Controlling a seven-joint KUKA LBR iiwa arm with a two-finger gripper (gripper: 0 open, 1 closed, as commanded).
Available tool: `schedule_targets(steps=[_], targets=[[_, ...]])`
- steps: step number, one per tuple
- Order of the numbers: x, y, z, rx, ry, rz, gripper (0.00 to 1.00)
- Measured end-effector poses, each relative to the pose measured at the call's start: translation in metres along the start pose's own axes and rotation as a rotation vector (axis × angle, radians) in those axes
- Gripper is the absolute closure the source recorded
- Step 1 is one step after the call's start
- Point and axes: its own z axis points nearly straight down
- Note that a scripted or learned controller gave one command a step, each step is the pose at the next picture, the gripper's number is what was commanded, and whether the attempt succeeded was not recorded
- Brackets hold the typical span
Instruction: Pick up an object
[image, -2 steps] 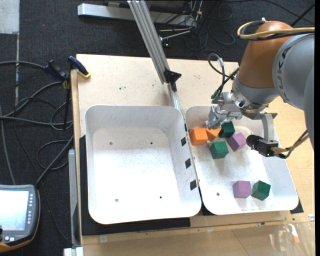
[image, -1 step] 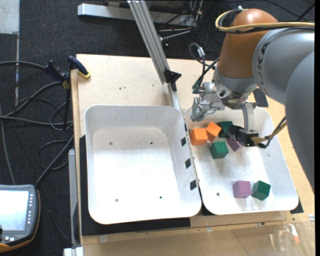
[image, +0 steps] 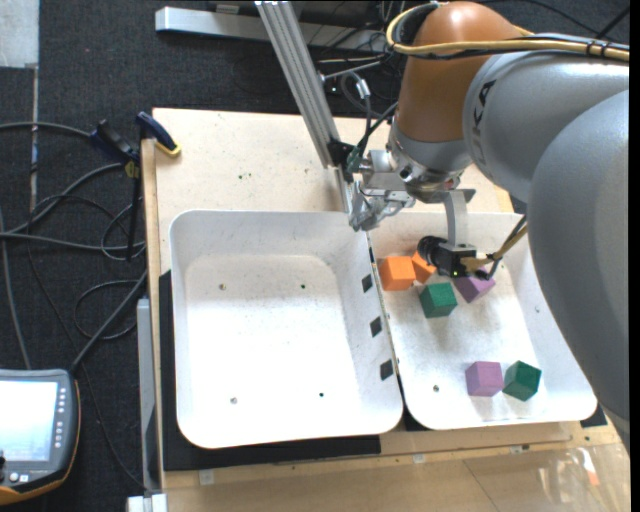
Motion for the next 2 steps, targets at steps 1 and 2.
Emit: schedule_targets(steps=[1, 2], targets=[[0.0423, 0.0148, -0.0004, 0.000, 0.000, 0.000, 1.00], [0.0395, 0.0142, -0.0001, 0.003, -0.002, 0.003, 0.00]])
